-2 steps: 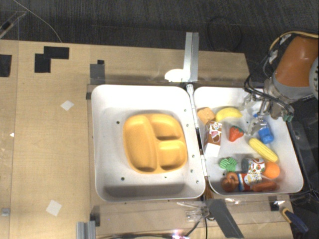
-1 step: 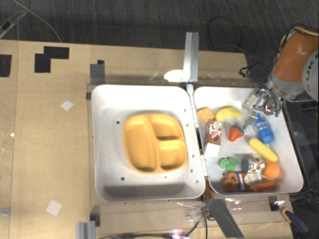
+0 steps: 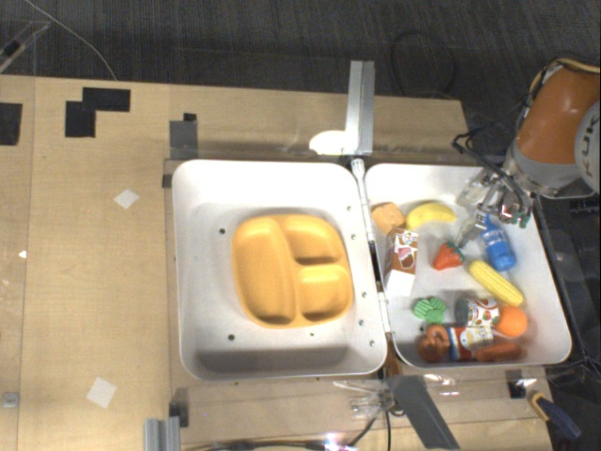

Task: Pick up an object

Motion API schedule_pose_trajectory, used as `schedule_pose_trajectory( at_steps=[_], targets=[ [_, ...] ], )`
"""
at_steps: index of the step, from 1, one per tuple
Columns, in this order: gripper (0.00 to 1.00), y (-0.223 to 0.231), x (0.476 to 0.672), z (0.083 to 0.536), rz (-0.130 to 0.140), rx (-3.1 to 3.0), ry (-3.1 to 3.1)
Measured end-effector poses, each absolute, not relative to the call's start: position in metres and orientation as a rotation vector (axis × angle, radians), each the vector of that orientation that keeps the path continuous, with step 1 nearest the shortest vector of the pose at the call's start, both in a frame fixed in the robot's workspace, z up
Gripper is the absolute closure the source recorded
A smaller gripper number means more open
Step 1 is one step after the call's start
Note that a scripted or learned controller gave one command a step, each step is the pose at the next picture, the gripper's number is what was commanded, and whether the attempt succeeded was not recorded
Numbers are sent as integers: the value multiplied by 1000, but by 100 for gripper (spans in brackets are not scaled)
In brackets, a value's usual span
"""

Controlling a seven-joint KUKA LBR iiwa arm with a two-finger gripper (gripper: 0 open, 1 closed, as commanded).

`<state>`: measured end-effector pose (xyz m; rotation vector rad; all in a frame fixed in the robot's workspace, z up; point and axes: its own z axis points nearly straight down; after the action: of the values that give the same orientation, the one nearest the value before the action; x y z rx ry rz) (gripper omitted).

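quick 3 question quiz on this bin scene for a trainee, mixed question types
1. True or false: the yellow sectioned plastic tray lies in the left white bin.
2. Which toy is nearest the gripper? A) blue plastic bottle B) green ridged toy C) orange ball
3. Fill in: the yellow toy corn cob lies in the ___ white bin.

Key: 1 true; 2 A; 3 right

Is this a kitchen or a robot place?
Probably a robot lab, not a kitchen: a robot arm reaches over two white bins, one full of toy food like a plastic banana, on a wooden bench.
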<state>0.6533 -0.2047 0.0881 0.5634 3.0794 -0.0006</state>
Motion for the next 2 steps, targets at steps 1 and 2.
schedule_pose_trajectory(
  at_steps=[1, 2],
  targets=[
    [0, -205, 629, 88, 1, 799, 3028],
    [0, -204, 658, 89, 4, 1516, 2741]
  ],
)
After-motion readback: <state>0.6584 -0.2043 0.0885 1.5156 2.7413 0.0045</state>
